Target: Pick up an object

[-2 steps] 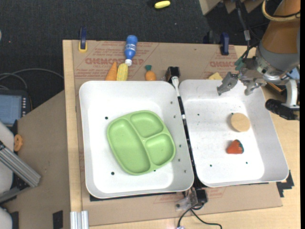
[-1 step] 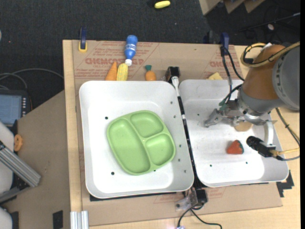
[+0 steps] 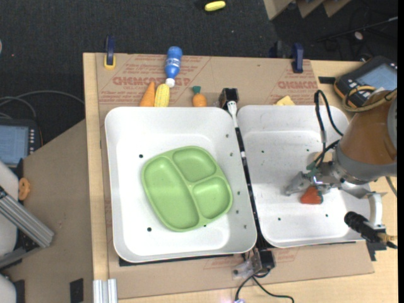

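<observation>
So the arm point(image 3: 372, 141) comes in from the right side of the frame, grey with that orange band, and its gripper point(image 3: 308, 183) is down low inside the right bin point(image 3: 278, 226), toward the bin's right half. The metal fingers point(image 3: 295, 185) look spread apart, one poking out to the left, and there's a small red object point(image 3: 310, 197) sitting right under and against the gripper tip. Looks like a toy strawberry or tomato maybe, can't say for sure. It's touching or just beside the fingers, but I can't see it actually pinched between them, so I wouldn't call it held. It seems to be resting on the bin floor.

The left bin point(image 3: 126, 137) has a green divided plate point(image 3: 186, 187) lying flat in the middle of it, three compartments, tilted a bit relative to the bin edges.

Along the top edge of the left bin, out on the cardboard sheet point(image 3: 252, 74), there's a little row of toys: an orange carrot-like piece point(image 3: 148, 95), a yellow corn cob point(image 3: 162, 95), a blue and white bottle point(image 3: 173, 62) just above the corn, and a smaller orange carrot with a green top point(image 3: 199, 98) a bit to the right. A black clip thing point(image 3: 228, 96) sits at the top where the two bins meet.

Way up in the top middle of the frame, a yellow object point(image 3: 215, 5) lies on the dark floor, well apart from the bench.
</observation>
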Action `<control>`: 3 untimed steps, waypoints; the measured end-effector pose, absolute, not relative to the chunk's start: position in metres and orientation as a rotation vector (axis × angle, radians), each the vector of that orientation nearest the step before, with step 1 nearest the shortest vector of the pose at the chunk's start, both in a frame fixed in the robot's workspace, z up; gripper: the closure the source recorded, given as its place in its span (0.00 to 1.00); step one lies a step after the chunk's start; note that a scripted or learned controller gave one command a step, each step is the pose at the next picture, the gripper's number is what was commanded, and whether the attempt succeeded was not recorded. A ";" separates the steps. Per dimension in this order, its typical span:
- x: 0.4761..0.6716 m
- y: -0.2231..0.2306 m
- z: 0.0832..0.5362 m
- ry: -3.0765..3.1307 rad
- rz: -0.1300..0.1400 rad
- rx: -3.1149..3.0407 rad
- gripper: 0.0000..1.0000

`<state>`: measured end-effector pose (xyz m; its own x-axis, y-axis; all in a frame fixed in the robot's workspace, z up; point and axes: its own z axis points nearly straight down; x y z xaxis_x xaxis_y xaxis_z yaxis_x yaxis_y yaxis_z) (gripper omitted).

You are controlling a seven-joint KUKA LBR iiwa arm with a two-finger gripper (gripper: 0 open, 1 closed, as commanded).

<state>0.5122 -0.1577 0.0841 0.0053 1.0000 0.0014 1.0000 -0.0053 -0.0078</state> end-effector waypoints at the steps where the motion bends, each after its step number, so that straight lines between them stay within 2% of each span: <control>1: 0.517 -0.156 0.095 -2.221 -0.002 -2.225 1.00; 2: 0.509 -0.126 0.084 -2.221 0.001 -2.218 1.00; 3: 0.509 -0.127 0.084 -2.220 0.000 -2.221 0.00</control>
